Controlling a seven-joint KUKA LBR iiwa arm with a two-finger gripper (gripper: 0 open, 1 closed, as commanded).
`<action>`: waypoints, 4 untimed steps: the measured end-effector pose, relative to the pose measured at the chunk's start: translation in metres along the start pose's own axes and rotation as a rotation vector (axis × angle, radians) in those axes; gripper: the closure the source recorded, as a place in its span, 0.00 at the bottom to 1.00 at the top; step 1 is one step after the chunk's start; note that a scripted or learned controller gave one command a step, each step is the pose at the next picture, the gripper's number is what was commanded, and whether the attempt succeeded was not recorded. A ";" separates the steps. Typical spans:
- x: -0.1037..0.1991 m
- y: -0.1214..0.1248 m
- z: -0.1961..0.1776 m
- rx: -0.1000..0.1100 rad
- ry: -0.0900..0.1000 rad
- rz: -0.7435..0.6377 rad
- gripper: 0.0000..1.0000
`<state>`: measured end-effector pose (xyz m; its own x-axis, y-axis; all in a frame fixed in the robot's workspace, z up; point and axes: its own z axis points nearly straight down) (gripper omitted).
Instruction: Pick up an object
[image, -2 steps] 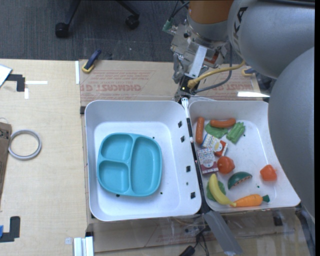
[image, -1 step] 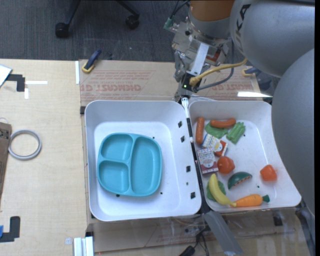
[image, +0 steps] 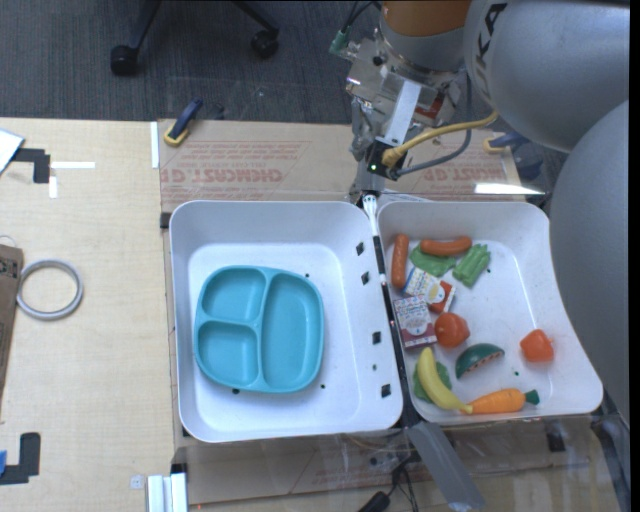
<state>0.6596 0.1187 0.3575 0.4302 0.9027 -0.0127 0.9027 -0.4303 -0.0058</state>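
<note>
Carrot (image: 497, 402) in right bin | well below jaws | jaws' opening cannot be told

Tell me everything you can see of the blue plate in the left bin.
The blue plate is a light turquoise tray, seemingly plastic, with rounded corners and three compartments: two small ones on the left, one long one on the right. It lies flat, right side up, slightly turned, on the floor of the left bin, near its left wall. Nothing lies in it.

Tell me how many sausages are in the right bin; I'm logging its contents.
2. One sausage lies upright by the bin's left wall; the other lies flat near the back. Others may be hidden.
</note>
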 end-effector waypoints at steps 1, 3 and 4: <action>0.000 0.000 -0.007 0.002 -0.005 -0.003 1.00; -0.043 0.021 0.057 -0.004 0.010 0.079 1.00; -0.058 0.022 0.064 0.000 0.009 0.379 1.00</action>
<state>0.6538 0.0558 0.2940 0.7335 0.6797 -0.0046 0.6797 -0.7335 -0.0022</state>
